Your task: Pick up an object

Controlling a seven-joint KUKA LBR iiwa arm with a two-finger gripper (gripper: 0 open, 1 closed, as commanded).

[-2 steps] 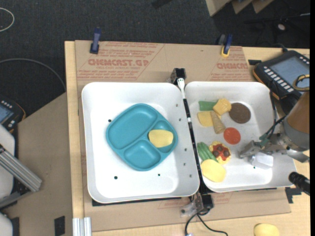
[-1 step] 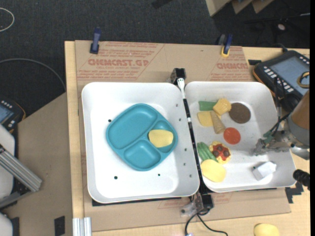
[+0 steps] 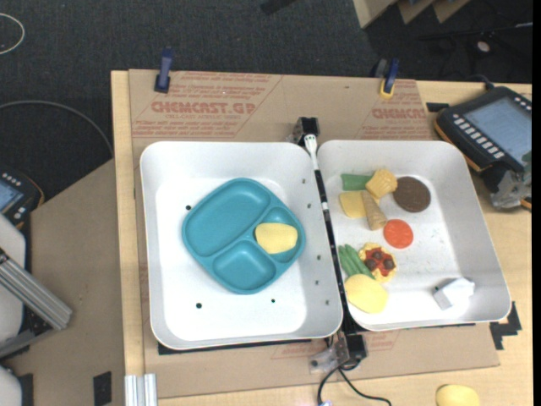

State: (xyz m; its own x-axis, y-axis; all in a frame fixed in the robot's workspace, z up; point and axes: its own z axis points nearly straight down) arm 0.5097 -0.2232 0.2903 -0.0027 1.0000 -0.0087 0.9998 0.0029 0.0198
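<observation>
The left bin holds a teal divided plate with a pale yellow rounded piece on its right compartment. In the right bin lie several toy foods: a green piece, a corn cob, a brown round patty, a yellow block, a tan wedge, a red-orange disc, a green bean pod, a small mixed-colour piece, a yellow lemon-like piece and a white-grey block.
Both bins sit on a cardboard sheet held by a blue clamp and a yellow-blue clamp at the back. A teach pendant lies at the right. A yellow object rests off the bins at the bottom right.
</observation>
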